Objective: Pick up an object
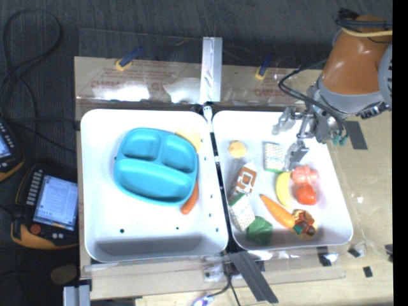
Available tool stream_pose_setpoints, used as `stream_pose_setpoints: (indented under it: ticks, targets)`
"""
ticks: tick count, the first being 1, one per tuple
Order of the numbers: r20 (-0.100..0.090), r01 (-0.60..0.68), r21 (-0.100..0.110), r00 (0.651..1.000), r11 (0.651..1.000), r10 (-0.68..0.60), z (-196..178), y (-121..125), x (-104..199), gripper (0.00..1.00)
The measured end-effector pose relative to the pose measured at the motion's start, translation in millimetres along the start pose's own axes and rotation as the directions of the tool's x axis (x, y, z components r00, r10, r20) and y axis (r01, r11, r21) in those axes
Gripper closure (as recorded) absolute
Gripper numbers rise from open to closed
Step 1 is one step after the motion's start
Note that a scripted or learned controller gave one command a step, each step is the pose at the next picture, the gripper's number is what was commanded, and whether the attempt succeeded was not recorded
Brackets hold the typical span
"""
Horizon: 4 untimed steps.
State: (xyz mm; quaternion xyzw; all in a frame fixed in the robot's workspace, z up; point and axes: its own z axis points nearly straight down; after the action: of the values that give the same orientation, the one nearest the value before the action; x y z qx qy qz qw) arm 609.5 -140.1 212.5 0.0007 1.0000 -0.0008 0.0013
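Nothing grabbed yet
Gripper (294, 132) is hovering with fingers spread and bare at 12 o'clock of the right bin (341, 193), tomato (305, 185) waiting below.

Robot lab, bench (370, 190), teach pendant (44, 206), loose cables (32, 37)

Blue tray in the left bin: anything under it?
An orange carrot-like piece pokes out from beneath the blue tray at its lower right edge, and a yellow item shows at its upper right corner. Whatever else lies under the tray is covered.
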Motion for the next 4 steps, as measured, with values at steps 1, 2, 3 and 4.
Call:
stream_pose_setpoints:
  ticks: [1,2,3,4]
  targets:
    - [0.009,-0.07,0.001,0.998,0.998,0.07,122,14,57,0.0]
    - [0.016,-0.257,-0.003,0.966,0.966,0.257,121,28,120,0.0]
    - [-0.002,-0.298,0.0,0.955,0.955,0.298,29,58,125,0.0]
    - [0.011,-0.582,-0.008,0.813,0.813,0.582,121,10,120,0.0]
